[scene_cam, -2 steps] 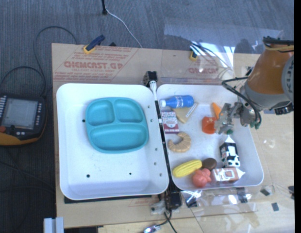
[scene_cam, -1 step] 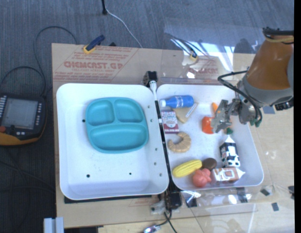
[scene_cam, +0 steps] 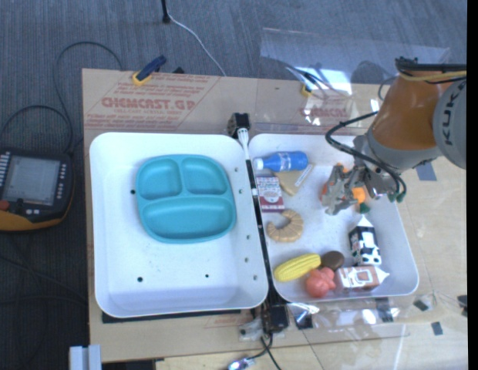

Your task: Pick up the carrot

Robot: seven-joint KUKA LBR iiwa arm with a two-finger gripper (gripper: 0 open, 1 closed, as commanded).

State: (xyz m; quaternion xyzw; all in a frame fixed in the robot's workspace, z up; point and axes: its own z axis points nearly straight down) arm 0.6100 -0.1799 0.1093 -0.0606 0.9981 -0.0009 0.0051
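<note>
Look at the right bin (scene_cam: pixel 405 262): your gripper (scene_cam: pixel 341 193) hangs low over its middle, toward the far right side, with the arm (scene_cam: pixel 412 122) reaching in from the table's right edge. The carrot (scene_cam: pixel 358 195) appears to be the small orange piece with a green tip right at the fingers (scene_cam: pixel 332 190). It sits so tight against them that you cannot tell from here whether the fingers are spread, closed, or have it pinched, so treat the grasp as unconfirmed.

The bin is crowded, which likely explains the steep, top-down approach. A blue bottle (scene_cam: pixel 284 161) lies near the far left corner, a croissant (scene_cam: pixel 286 226) by the divider, a milk carton (scene_cam: pixel 363 242) just beside the gripper on the near side, and a corn cob (scene_cam: pixel 297 267) and red fruit (scene_cam: pixel 320 283) along the near wall.

The left bin (scene_cam: pixel 116 230) carries a blue divided plate (scene_cam: pixel 184 198). Both bins rest on a tan board table (scene_cam: pixel 158 102) over dark grey carpet (scene_cam: pixel 69 14), where a teach pendant (scene_cam: pixel 29 188) lies to the left.
</note>
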